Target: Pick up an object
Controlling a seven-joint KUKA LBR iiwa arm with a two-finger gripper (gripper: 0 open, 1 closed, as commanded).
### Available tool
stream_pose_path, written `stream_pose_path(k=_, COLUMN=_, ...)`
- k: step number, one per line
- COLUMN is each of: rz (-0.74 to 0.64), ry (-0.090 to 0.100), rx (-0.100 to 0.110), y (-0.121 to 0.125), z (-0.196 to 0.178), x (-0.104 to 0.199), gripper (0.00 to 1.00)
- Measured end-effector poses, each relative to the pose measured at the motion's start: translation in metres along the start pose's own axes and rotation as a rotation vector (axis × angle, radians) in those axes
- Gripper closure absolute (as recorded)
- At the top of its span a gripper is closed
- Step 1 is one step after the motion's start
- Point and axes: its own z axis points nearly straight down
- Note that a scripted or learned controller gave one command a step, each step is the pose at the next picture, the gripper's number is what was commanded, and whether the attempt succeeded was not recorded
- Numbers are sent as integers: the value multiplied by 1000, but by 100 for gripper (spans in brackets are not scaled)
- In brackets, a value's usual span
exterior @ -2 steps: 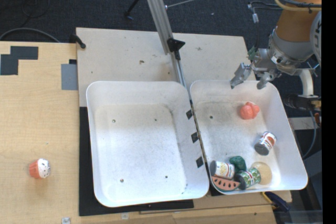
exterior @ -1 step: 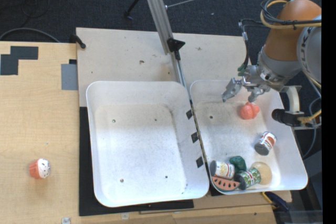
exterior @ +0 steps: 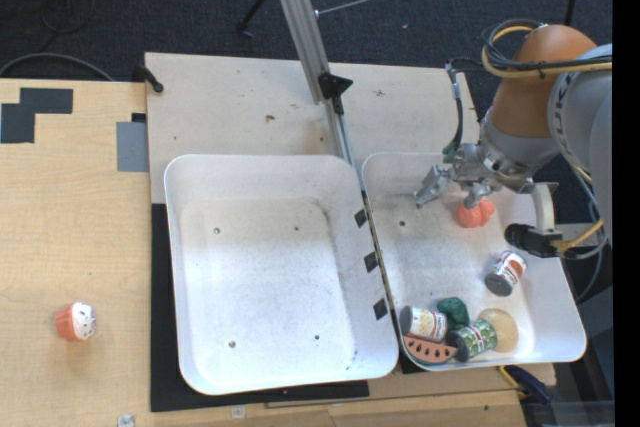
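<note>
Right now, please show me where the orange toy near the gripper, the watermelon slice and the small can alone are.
orange toy (exterior: 476, 212), camera view, its lower body.
watermelon slice (exterior: 427, 351), camera view, its red flesh.
small can (exterior: 506, 273), camera view, its side label.

White bins (exterior: 200, 185), orange toy (exterior: 476, 212), red watermelon slice (exterior: 428, 350), green can (exterior: 472, 339), grey arm (exterior: 590, 115) with orange band (exterior: 530, 85)
</note>
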Motion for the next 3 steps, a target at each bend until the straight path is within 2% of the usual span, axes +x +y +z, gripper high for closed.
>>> stream_pose_path(k=1, rz=4, ry=0, rx=-4, y=1, z=-13, x=-1, gripper=100)
stream_pose_path(k=2, rz=3, ry=-2, rx=-12, y=7, z=-74, x=-8, gripper=100)
stream_pose_path(k=3, rz=0, ry=-2, rx=-11, y=10, z=-117, x=-11, gripper=100)
